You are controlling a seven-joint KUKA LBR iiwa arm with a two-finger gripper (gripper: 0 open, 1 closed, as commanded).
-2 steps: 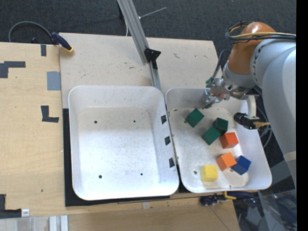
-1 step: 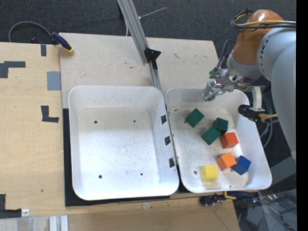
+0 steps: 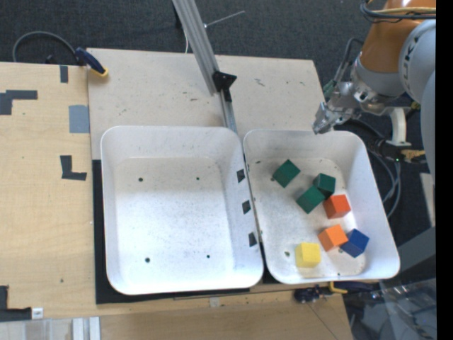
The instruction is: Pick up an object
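On the bench, 2 white bins (image 3: 106,144) sit side by side, and the gripper (image 3: 324,122) hangs at the far rim of the right bin; whether it is released or clenched I cannot tell. All 7 blocks lie below it toward the camera, the green block (image 3: 286,173) nearest, and a descent on the close cluster may nudge neighbours and slip.

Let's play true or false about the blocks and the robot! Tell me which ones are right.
1. All the blocks sit in the right bin. True.
2. There are two yellow blocks. False: one yellow block.
3. The tool holds a block. False: it hangs at the bin's far rim, away from the blocks.
4. The blue block touches an orange block. True.
5. Three green blocks are there. True.
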